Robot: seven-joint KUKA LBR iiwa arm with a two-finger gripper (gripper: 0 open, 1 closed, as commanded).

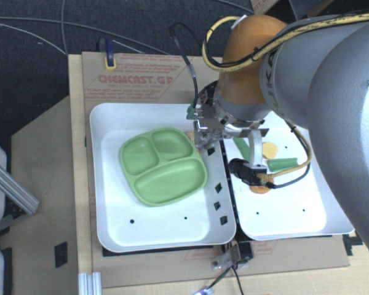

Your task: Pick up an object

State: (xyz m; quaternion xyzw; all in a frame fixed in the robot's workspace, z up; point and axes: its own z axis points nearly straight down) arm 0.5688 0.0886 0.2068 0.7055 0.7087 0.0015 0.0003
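Observation:
A light green divided plate (163, 165) lies flat in the left white bin (104, 183), filling most of its middle. My gripper (205, 139) hangs low over the plate's upper right corner, close to the wall between the two bins. Its tips are hidden among the wrist hardware and I see nothing held there. In the right bin (295, 217), partly under the arm, lie a small yellow piece (269, 149), a flat green piece (284, 163) and an orange piece (259, 188).
The big grey arm with its orange band (252, 48) covers the upper right of the view and much of the right bin. A black cable (246, 169) loops over that bin. The bins rest on a cardboard sheet (141, 75).

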